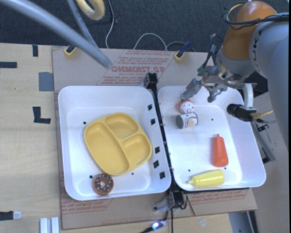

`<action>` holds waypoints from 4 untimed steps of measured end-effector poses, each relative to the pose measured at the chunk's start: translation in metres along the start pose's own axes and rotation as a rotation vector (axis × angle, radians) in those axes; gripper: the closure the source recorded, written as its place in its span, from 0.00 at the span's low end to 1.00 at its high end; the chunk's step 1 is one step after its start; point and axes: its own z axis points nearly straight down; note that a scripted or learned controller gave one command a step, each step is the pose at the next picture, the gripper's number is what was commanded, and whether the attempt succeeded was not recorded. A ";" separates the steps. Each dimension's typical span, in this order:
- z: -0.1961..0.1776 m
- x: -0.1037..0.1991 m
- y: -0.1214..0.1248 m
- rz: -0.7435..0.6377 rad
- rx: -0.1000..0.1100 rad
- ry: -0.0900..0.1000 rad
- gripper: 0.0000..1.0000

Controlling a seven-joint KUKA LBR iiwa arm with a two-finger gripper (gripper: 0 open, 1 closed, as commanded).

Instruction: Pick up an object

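My gripper [202,92] hangs over the back of the right bin [247,144], its two fingers spread apart and open, with nothing between them. Just below its left finger lies a small white and red object [186,106], and against that a grey and white can [186,121] on its side. An orange-red bottle [219,150] lies in the middle right of the same bin. A yellow mustard bottle [207,178] lies along the front wall.
The left bin [68,130] holds a yellow divided plate [118,142] and a chocolate donut [103,184] at its front. A black divider [157,130] runs between the bins. A grey pole [48,18] crosses the upper left.
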 end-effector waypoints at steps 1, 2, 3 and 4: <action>-0.009 0.000 0.003 -0.003 -0.014 -0.002 0.00; 0.035 0.000 0.003 -0.002 -0.011 -0.003 0.00; 0.083 -0.003 0.010 -0.003 -0.010 -0.003 0.00; 0.114 -0.003 0.010 -0.003 -0.014 -0.004 0.00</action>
